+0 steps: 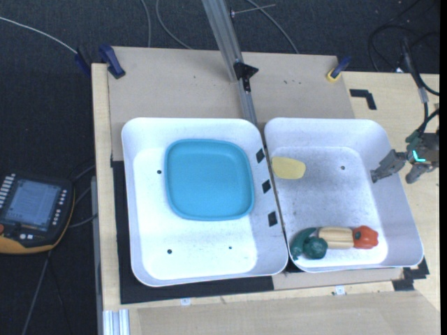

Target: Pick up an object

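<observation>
While the gripper (399,171) is held spread at the right bin (401,208) rim (nothing pinched), the clustered toys (335,239) could be knocked, not grasped.

Open floor mid right bin (328,194) (toys (335,239) along front wall)

You get bright, even overhead light; the two white bins (140,187) come close to washing out, with soft, faint shadows along their inner walls. The dark floor (42,82) around the surface (174,82) stays dim. Focus is slightly soft throughout, and fine detail looks grainy.
</observation>
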### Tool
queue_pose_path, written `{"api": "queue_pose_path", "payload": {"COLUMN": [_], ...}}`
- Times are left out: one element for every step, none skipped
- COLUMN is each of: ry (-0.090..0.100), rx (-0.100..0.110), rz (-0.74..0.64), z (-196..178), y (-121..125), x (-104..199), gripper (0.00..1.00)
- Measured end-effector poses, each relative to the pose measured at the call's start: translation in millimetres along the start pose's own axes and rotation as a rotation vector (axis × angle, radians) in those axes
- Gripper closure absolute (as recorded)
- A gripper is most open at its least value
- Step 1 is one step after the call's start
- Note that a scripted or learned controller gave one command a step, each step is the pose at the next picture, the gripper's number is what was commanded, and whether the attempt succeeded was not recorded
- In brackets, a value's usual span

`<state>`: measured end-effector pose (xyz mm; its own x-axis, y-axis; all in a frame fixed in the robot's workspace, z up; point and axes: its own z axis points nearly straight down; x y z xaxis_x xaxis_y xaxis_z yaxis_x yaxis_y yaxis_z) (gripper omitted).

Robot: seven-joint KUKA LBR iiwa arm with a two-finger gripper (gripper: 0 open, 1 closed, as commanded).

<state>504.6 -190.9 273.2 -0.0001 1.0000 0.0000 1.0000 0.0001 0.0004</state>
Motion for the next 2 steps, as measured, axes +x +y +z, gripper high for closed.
{"api": "queue_pose_path", "payload": {"ry": [0.000, 0.001], "rx": [0.000, 0.003], "rz": [0.000, -0.001], "z": [0.0, 46.4], "y": [0.0, -0.4], "x": [0.0, 8.9], "gripper": [0.00, 0.00]}}
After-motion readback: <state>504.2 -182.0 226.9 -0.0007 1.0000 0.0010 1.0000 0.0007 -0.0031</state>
